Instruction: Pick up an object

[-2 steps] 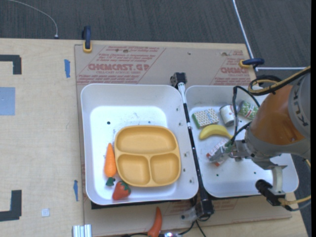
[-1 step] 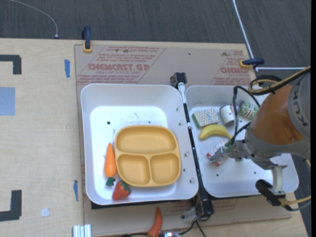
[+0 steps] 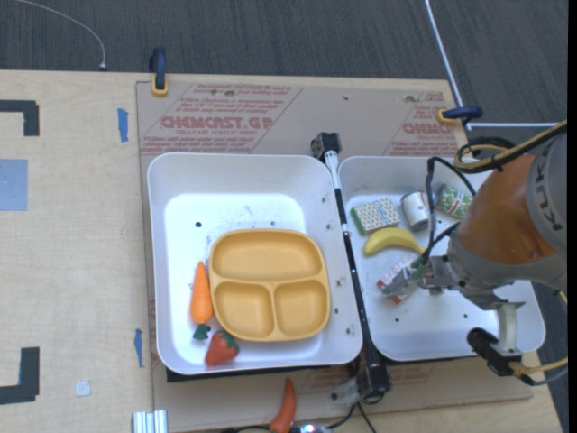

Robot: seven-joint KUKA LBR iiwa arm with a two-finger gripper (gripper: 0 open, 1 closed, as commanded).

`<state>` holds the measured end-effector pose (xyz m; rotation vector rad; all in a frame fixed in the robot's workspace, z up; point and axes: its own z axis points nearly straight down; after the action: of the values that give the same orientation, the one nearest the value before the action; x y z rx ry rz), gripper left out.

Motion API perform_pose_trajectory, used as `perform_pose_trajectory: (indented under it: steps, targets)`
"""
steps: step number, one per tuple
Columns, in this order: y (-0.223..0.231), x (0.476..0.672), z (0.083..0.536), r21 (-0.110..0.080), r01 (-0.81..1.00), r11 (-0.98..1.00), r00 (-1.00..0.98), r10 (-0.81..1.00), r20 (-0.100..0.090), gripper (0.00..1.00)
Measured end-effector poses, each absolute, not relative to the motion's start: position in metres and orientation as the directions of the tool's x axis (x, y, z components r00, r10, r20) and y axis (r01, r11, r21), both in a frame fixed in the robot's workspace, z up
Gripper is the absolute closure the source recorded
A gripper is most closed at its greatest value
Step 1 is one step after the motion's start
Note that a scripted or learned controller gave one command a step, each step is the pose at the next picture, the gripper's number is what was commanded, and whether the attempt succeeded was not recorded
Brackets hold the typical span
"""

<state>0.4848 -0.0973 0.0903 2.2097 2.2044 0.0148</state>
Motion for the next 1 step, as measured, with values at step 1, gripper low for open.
perform_pose_trajectory:
  steps: [1]
  targets:
    - [-0.0964, 0.4848, 0.0903, 0.021, 1.000, -0.004, 0.004, 1.000, -0.010, 0.00]
